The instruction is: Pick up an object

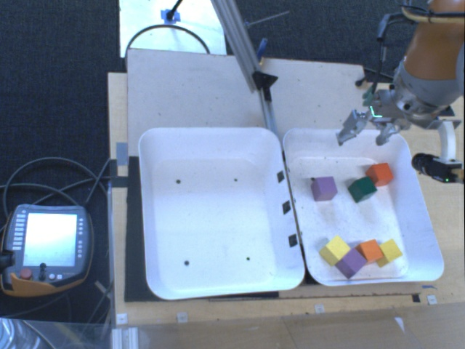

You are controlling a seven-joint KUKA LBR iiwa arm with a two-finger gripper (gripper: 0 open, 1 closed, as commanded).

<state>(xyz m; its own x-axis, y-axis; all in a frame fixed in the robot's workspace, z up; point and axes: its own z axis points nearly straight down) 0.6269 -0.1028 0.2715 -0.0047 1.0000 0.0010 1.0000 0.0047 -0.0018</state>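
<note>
Seven small blocks lie in the right bin (421,217), all loose on its white floor. Toward the far half sit three: a purple cube (324,188) near the bin's left wall, a dark green cube (362,189) to its right, and an orange cube (379,174) touching the green one's far right corner. Along the near edge is a tight cluster of four: a yellow cube (336,250), a purple block (351,262) just in front of it, an orange block (370,250) and a second yellow block (390,252) at the right end, each touching its neighbour. All have plain matte faces and sit tilted at various angles to the bin walls.

The gripper (368,128) hangs above the far rim of the right bin, well apart from every block. Its two fingers are spread wide, one (350,128) pointing toward the bin's left, the other (385,131) toward the right, with nothing between them. The arm (434,42) comes in from the upper right, its orange band above the grey wrist.

The left bin (156,195) sits beside the right one, their walls touching. A teach pendant (45,249) lies off the bench's left edge.
</note>
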